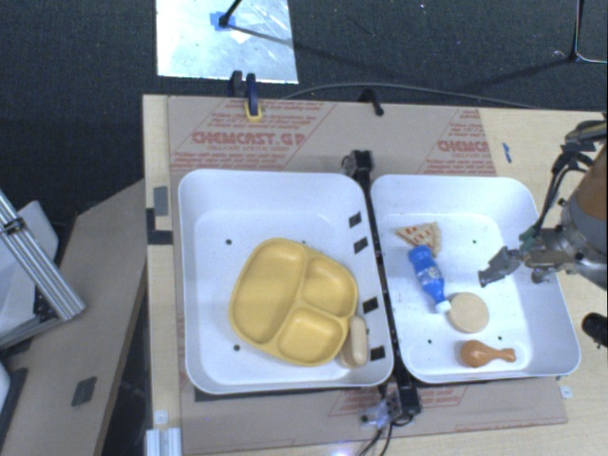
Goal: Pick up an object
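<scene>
- Right, likeliest target: small blue plastic bottle with white cap (427,275), lying flat mid right white bin (546,350); probably light, rigid, a bit slick; take it across the body, not the cap
- round tan disc (467,313) just beside its cap; brown drumstick-shaped toy (487,353) nearer the front wall
- pincer (503,266) over the bin's right side, apart from all items; holds nothing; opening: cannot tell
</scene>
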